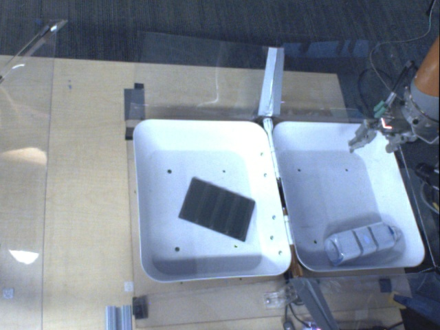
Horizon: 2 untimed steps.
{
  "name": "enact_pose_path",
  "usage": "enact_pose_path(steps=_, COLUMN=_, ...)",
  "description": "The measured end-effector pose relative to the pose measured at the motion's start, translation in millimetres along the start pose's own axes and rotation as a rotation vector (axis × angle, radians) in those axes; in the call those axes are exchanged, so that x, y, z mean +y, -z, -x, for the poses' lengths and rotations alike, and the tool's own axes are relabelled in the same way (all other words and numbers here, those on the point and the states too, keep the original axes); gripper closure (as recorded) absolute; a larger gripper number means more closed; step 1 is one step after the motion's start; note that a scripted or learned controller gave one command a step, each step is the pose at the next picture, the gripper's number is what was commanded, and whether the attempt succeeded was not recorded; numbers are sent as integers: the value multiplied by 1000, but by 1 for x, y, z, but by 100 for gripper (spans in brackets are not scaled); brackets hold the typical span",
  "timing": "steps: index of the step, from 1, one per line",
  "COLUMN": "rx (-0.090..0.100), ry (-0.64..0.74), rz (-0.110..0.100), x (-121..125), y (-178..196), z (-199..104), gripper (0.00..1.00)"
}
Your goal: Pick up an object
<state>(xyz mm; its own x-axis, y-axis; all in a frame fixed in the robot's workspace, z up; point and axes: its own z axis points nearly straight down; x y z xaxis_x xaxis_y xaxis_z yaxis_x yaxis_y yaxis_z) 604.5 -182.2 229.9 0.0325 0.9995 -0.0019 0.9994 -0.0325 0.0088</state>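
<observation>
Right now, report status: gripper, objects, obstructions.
Gripper above right bin's far right corner, holding nothing seen. Dark flat pad lies in left bin; grey packaged item in right bin's near corner. Nothing lies between.

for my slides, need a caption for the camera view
Claw above right bin's far corner; grey pack there, dark pad in left bin.

A pale wooden bench top (pixel 75 205) fills the lower and left part of the view. Beyond its far edge lies a dark blue-grey carpeted floor (pixel 206 9). A clear plastic sheet (pixel 27 150) stands along the bench's left side, catching soft white reflections of overhead light. A slim grey metal post (pixel 271 81) rises at the back between the two bins. Small black brackets (pixel 134 102) sit on the wood near the left bin's far corner. Thin cables (pixel 385 60) loop at the upper right.
</observation>
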Motion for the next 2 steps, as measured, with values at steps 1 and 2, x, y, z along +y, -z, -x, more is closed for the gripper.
enact_pose_path(steps=1, rx=2, ry=-108, rz=-6, x=-87, y=-79, z=6, gripper=0)
enact_pose_path(steps=2, rx=1, ry=-268, rz=1, x=-28, y=-141, z=-24, gripper=0)
